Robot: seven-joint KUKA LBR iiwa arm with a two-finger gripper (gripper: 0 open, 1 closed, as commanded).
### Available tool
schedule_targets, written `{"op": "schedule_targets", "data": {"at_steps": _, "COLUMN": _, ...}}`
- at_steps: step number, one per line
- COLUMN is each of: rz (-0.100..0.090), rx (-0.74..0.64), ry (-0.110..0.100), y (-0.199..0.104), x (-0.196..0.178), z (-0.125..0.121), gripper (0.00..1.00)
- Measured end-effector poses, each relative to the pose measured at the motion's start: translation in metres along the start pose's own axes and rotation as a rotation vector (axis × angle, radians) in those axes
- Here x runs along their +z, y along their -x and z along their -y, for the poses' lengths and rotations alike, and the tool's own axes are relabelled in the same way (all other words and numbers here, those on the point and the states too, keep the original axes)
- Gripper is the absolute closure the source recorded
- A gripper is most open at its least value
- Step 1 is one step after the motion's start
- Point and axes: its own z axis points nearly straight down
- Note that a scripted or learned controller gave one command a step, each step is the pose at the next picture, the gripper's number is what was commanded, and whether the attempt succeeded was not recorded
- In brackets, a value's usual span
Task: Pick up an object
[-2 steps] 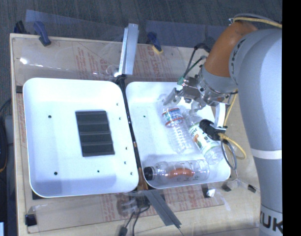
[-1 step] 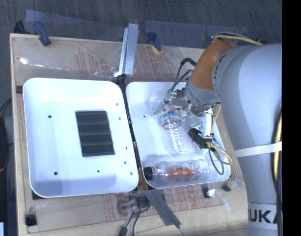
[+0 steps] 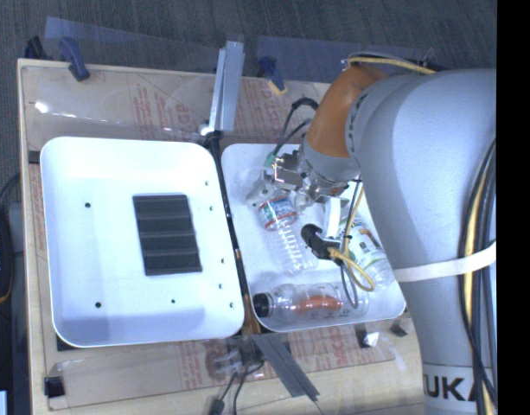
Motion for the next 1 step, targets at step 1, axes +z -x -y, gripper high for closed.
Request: {"op": "schedule_targets", "data": {"at_steps": 1, "rz": 0.000, "rx": -0.008, "ry": -0.001, "y": -0.0017, "x": -0.0110, "z": -0.0004, "gripper": 1.00}}
